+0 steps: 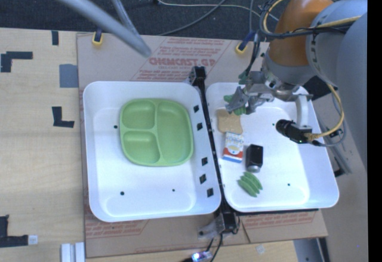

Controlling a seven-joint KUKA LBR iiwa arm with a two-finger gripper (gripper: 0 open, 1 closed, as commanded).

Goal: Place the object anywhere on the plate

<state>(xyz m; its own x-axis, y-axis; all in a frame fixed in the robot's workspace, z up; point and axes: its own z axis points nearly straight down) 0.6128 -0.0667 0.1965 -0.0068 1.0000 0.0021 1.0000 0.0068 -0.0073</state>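
A: Where is the toast (pixel 230 122)?
B: In the right bin (pixel 310 192), by the wall. A carton (pixel 233 150), a black thing (pixel 254 157) and a green pod (pixel 250 184) lie near.
A: And the claw (pixel 246 99)?
B: Just above it. Open or shut, nobody can tell.
A: Next?
B: Probably grab it, then carry it left to the plate (pixel 157 132).

We count two shallow white bins side by side, a left bin (pixel 95 153) and a right bin (pixel 310 183). In the left bin we see one green plate (pixel 157 132) with three compartments. In the right bin we count four loose things: one tan slice of toast (pixel 230 121), one small red and white carton (pixel 233 148), one small black block (pixel 254 157) and one green leafy piece (pixel 250 184).
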